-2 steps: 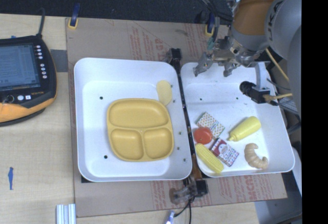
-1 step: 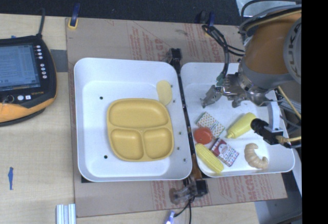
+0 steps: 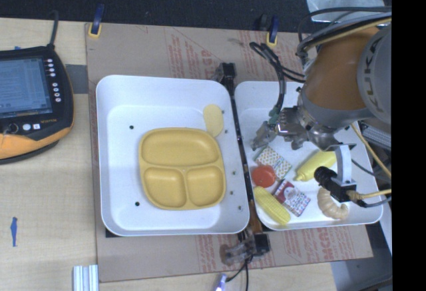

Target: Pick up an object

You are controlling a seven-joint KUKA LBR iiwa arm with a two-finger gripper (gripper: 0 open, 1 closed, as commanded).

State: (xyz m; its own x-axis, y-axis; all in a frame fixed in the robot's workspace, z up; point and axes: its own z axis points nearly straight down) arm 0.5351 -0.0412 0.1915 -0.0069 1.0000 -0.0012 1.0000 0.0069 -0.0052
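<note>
My gripper [image 3: 265,136] hangs over the right bin [image 3: 247,102], its metal fingers pointing left above the bin's bare upper floor. Nothing shows between the fingers. Just below them lies a white patterned packet [image 3: 275,163]. Further down are a red tomato [image 3: 263,176], a corn cob [image 3: 272,205], a red-and-white packet [image 3: 293,198], a yellow banana-like piece [image 3: 315,164] and a tan croissant [image 3: 333,205]. The left bin [image 3: 120,110] holds a yellow divided plate [image 3: 181,168] and a pale yellow chip [image 3: 213,120].
The arm's orange band and grey body [image 3: 346,76] cover the right bin's upper right part. A black cable and attachment [image 3: 331,183] trail over the banana-like piece. A tablet-like pendant [image 3: 30,100] lies at the bench's far left.
</note>
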